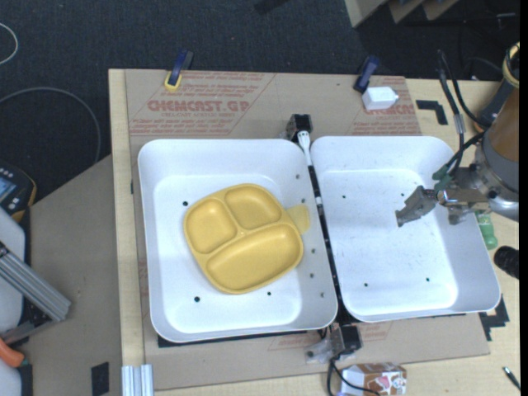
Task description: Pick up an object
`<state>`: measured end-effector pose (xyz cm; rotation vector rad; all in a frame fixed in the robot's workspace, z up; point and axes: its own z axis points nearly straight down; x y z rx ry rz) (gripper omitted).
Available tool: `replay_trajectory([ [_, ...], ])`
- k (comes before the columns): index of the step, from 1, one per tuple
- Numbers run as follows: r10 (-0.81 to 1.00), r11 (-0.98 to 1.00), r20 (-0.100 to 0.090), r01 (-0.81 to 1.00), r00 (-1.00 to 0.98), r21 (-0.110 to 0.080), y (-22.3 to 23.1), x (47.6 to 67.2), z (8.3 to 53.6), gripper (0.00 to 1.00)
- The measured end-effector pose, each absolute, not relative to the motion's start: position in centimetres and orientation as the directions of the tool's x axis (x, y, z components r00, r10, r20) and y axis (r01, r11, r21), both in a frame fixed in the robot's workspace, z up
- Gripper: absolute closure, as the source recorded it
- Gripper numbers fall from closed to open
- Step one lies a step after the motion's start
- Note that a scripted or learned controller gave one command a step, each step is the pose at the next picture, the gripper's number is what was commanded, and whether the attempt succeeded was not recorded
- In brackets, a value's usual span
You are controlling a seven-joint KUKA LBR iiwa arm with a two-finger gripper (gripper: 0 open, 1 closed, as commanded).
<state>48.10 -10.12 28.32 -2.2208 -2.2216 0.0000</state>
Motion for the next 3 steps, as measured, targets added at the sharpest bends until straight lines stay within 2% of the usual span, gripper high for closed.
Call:
replay_trajectory([
  [1,1.000,0.001,-0.001,1.000,-0.001,0.003,-10.1,48.2,29.4,1.00],
  [2,1.000,0.012,0.002,1.000,-0.012,0.004,3.1,49.4,32.3,1.00],
  [3,1.000,0.007,0.003,1.000,-0.007,0.010,7.1,47.9,39.9,1.00],
])
